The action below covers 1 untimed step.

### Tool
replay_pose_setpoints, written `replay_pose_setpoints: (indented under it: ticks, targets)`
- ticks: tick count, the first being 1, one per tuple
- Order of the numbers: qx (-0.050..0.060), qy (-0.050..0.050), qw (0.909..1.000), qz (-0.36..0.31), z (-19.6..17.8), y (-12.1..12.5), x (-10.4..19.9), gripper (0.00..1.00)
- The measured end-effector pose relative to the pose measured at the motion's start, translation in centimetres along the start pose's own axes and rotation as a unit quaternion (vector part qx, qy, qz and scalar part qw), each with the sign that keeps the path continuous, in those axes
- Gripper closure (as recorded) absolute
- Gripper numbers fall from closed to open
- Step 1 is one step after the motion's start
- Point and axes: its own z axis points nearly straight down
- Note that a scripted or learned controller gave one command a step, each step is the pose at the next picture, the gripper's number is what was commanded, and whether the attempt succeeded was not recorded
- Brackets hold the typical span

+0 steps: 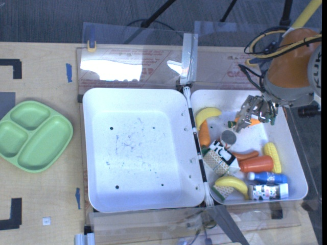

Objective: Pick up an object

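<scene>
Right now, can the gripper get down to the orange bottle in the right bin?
Probably yes. The gripper hangs over the right bin, and the orange bottle lies on top, uncovered, though the corn cob crowds it.

**Arm reaching in from the right**

The grey arm, orange-banded above the wrist, enters from the upper right and angles down-left. Its gripper hangs low, tilted, at the end of the wrist.
</scene>
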Motion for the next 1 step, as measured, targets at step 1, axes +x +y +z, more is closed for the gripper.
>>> replay_pose_setpoints:
  ticks: [1]
  targets:
    - [0.000, 0.000, 0.9899, 0.142, -8.45, 3.27, 0.22, 1.00]
